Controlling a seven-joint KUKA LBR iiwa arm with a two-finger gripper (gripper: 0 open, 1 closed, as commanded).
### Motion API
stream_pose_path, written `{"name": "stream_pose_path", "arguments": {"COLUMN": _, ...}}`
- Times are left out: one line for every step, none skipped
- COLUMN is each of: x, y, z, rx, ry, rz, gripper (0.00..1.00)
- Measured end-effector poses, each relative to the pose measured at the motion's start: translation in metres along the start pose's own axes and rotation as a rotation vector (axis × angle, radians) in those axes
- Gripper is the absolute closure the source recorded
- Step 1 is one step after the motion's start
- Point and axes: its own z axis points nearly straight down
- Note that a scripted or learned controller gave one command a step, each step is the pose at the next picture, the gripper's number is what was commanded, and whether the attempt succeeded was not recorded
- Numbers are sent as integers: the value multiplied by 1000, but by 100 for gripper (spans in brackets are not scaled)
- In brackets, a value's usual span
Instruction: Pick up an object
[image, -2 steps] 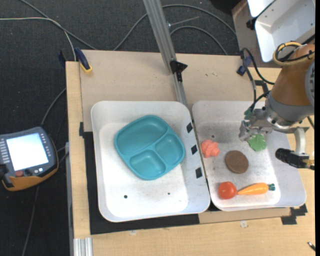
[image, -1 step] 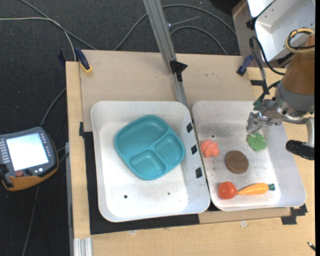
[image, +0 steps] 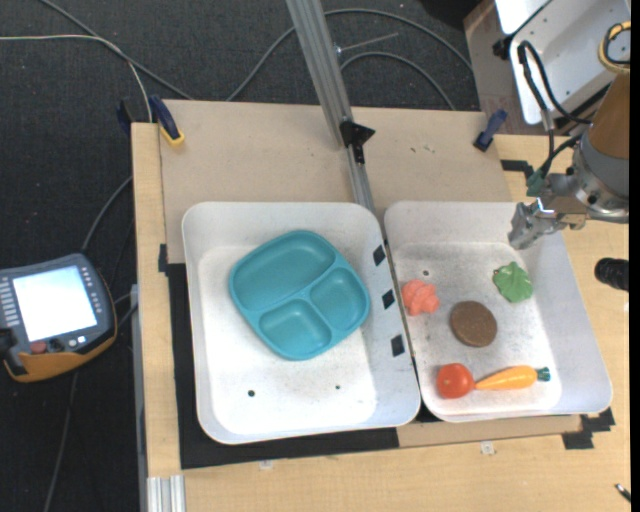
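Gripper (image: 527, 226) hovers over the far edge of your right bin (image: 590, 340), holding nothing; you can't tell from here whether it is parted or closed.

Your right bin, a shallow white tray with a speckled, scuffed floor, holds five small toy foods. The carrot (image: 507, 378), a smooth orange cone, lies near the front with its long axis across the bin, green stem end pointing right, tip touching the round red tomato (image: 454, 380). Behind them sits a flat brown disc (image: 472, 324), a lumpy pink piece (image: 420, 297) to its left, and a crinkled green leaf (image: 513, 282) just below the gripper. Your left bin (image: 215, 400) carries a glossy teal plate (image: 298, 294) with three compartments.
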Motion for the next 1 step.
{"name": "stream_pose_path", "arguments": {"x": 47, "y": -7, "z": 13, "rx": 9, "ry": 5, "rz": -3, "gripper": 100}}
